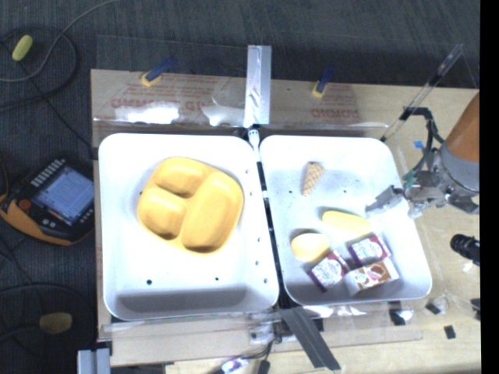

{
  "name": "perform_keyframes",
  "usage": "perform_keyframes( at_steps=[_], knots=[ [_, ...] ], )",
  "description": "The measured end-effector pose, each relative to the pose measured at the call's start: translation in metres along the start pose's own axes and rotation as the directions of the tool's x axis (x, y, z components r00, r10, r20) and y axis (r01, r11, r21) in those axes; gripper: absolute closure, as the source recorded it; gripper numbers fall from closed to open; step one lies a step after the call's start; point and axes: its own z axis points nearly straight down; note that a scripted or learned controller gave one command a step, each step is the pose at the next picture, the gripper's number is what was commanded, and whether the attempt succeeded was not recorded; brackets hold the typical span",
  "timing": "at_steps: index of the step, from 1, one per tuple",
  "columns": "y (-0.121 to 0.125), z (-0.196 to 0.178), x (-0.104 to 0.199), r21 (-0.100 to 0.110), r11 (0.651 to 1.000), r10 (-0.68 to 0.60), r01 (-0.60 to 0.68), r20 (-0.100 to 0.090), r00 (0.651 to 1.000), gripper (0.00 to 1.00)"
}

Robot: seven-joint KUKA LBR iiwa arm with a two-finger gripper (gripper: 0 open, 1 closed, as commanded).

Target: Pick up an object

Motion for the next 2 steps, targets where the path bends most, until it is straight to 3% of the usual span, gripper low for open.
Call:
perform_keyframes(
  at_steps=[1, 2],
  knots=[
    [0.0358, 0.0928, 0.0291, -0.001, 0.993, -0.116, 0.116, 0.002, 0.993, 0.00],
    [0.0360, 0.0882, 0.0306, 0.004, 0.993, -0.118, 0.118, -0.004, 0.993, 1.00]
  ],
)
